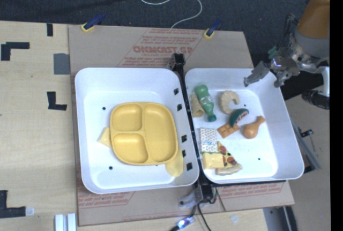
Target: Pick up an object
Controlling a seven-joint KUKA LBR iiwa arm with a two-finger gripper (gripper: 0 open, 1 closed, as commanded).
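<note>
The green bottle (204, 99) lies in the right bin (278, 133), up toward eleven o'clock of that bin, its cap end pointing down toward five. Just right of it sits a pale curved piece like a croissant (230, 100), and below that a dark teal-and-red item (238, 115), an orange block (227, 130) and a tan drumstick (252, 127) crowd together near the middle. At seven o'clock in the same bin rest a patterned packet (209, 140) and a pizza slice (222, 162); any print on the packet is too small to read.

The left bin (91, 117) holds a yellow divided plate (143, 132).

The pincer (266, 72) hovers over the right bin's rim at about one o'clock, its fingers spread with nothing between them.

Cardboard (161, 47) under the bins carries red lettering, mirrored and too faint to make out. The desk (32, 117) shows black tape marks.
</note>
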